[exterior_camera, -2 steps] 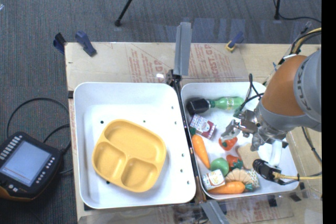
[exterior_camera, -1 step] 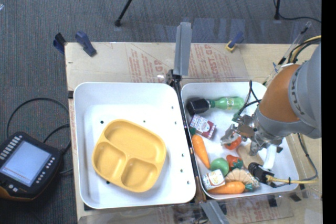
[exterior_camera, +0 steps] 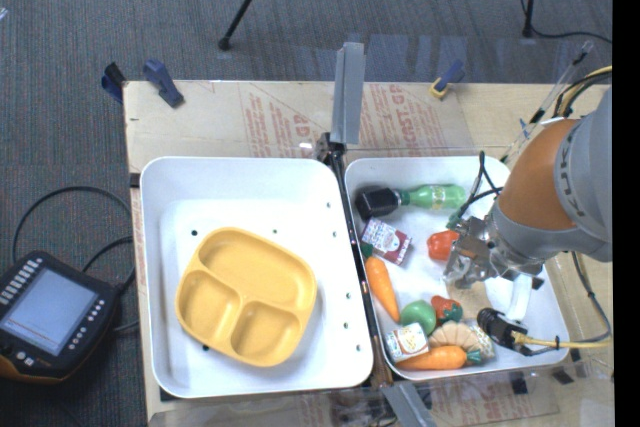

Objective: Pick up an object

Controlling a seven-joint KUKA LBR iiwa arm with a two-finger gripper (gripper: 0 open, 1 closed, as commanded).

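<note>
My gripper (exterior_camera: 463, 267) hangs low over the middle of the right bin (exterior_camera: 530, 177), beside a red tomato-like piece (exterior_camera: 441, 244) that lies at its upper left. Just below the gripper lies a small red and green pepper (exterior_camera: 446, 307). A green bottle (exterior_camera: 436, 196) lies along the bin's far side, with a black object (exterior_camera: 374, 202) at its left end. Toward the left wall I see a red packet (exterior_camera: 386, 241), an orange carrot (exterior_camera: 381, 287) and a green round fruit (exterior_camera: 417, 316). Nothing shows in the gripper.
At the right bin's near edge lie a small jar (exterior_camera: 407, 342), a second carrot (exterior_camera: 436, 359) and a tan pastry (exterior_camera: 461, 334). The left bin (exterior_camera: 170, 185) holds a yellow divided tray (exterior_camera: 246, 295). A grey post (exterior_camera: 348, 95) stands behind the bins' shared wall.
</note>
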